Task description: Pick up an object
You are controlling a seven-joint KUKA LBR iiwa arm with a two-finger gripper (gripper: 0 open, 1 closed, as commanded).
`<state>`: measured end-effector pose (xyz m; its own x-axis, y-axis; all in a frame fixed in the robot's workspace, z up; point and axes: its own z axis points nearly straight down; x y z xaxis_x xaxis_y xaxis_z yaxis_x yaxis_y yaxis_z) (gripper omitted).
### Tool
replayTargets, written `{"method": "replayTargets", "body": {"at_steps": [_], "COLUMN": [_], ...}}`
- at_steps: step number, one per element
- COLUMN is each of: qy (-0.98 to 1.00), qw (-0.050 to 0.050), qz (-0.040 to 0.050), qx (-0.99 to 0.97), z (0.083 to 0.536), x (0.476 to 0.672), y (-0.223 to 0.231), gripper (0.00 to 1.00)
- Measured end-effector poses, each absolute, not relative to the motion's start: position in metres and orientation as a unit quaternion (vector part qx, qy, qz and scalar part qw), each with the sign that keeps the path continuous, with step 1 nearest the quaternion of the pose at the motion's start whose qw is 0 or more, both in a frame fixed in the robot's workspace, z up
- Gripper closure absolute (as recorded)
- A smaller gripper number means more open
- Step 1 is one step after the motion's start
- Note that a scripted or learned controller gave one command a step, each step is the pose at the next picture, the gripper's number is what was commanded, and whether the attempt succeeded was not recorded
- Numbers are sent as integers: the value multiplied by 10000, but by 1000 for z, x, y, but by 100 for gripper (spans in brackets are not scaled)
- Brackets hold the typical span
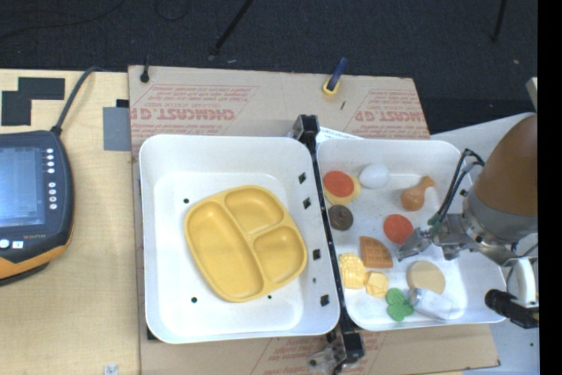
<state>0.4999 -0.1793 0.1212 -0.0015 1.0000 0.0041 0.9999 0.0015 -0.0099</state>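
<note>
Worktop (79,312): pale wooden surface carrying a cardboard sheet (263,101) printed with red lettering, on which two shallow white bins sit side by side.
Left bin (167,171): holds one yellow divided plate (244,240) with three compartments, lying flat and turned at an angle near the bin's middle.
Right bin (439,149): holds all the small objects, toy food items scattered across its floor.
Far row: an orange-red round piece (339,184) near the divider, a white egg-like ball (375,176) just beside it, and a tan drumstick-shaped piece (417,193) further right.
Middle row: a dark brown disc (339,218) by the divider, a red ball (398,227), and a brown wedge (376,253) just below and left of the ball.
Near row: two yellow pieces (353,270) side by side, a green piece (399,305), a pale tan round piece (427,277), and a clear object (435,305) touching the green piece.
Arm (514,180): enters from the right, orange band showing above the grey wrist, over the right bin's right side.
Claw (420,245): low over the right bin, between the red ball and the pale tan round piece; whether it is apart or together cannot be told, and no object is seen gripped.
Other: a handheld control pendant (26,193) rests at the left edge of the worktop.
</note>
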Motion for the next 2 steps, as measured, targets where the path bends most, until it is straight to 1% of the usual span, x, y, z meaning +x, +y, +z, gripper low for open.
{"method": "replayTargets", "body": {"at_steps": [1,2], "qy": [-7075,-7053], "qw": [17,25], "qz": [8,8], "qx": [-7067,-7089], "z": [85,95], "x": [501,501], "y": [-178,-180], "gripper": [0,100]}}
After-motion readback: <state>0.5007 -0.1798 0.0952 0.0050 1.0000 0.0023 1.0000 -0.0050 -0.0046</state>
